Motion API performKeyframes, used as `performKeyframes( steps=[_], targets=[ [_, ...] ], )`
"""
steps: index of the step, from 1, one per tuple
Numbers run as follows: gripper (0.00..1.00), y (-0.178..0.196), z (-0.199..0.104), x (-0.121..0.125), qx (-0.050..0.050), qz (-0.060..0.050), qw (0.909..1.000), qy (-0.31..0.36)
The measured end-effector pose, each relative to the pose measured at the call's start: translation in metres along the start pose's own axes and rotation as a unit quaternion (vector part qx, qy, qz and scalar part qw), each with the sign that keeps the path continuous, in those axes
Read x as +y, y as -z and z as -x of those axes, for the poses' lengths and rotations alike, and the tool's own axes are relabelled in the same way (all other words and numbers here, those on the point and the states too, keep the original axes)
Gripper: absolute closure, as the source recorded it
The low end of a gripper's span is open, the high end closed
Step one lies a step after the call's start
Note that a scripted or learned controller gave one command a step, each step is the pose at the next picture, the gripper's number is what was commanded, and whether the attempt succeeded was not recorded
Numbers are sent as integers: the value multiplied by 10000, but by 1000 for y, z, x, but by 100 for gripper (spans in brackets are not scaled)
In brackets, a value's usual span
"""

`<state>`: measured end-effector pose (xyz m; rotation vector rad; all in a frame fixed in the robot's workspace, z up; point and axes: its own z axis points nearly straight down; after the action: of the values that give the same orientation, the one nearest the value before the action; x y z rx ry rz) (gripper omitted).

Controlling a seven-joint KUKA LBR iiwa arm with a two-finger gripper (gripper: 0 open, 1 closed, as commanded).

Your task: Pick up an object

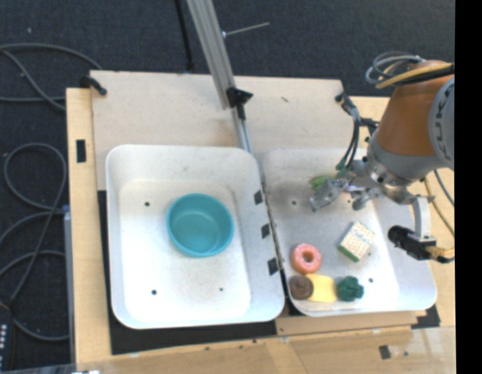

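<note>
Tool (328, 193) low over right bin (288, 178), toward worktop's far edge; finger spread unreadable. Pink doughnut (306, 258) nearer front edge.

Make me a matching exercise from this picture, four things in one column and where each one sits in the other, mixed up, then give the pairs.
Things:
1. bowl
2. doughnut
3. green toy
4. checked block

Places:
A. right bin, near front right corner
B. middle of left bin
C. right bin, right of the doughnut
D. right bin, just behind the brown and yellow pieces

Pairs: 1-B, 2-D, 3-A, 4-C
</note>
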<state>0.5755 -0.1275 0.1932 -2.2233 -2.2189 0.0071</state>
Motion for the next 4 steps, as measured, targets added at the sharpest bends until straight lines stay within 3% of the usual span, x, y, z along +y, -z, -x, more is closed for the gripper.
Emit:
performKeyframes(
  steps=[1,2,4],
  targets=[
    [0,-57,-6,-6,5,-8,10000,2],
    [100,-43,-6,-4,19,38,10000,-24],
    [100,65,-8,1,10,50,10000,31]
  ],
)
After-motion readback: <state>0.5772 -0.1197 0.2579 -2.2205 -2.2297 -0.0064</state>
